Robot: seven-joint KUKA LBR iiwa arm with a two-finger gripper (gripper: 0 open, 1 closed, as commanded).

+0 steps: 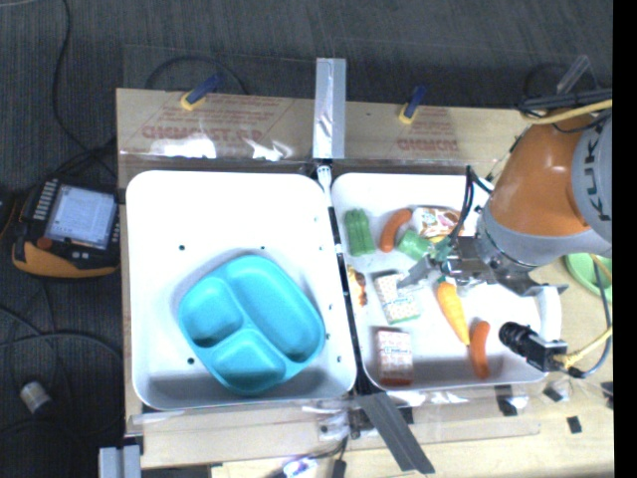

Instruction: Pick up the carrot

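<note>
The carrot [453,312] is a yellow-orange cone lying in the right bin [350,297], its thick end up toward the gripper and its tip pointing to the front right. My gripper [450,265] hangs just above the carrot's thick end, below the grey wrist and orange band [537,182]. The arm hides the bin's right part. I see nothing lifted off the bin floor.
Around the carrot lie a darker orange-red piece [479,348], a green vegetable [357,231], a red-orange piece [395,225], a round printed pack [434,221] and two small boxes [393,355]. The left bin [159,202] bears a blue divided tray [249,320].
</note>
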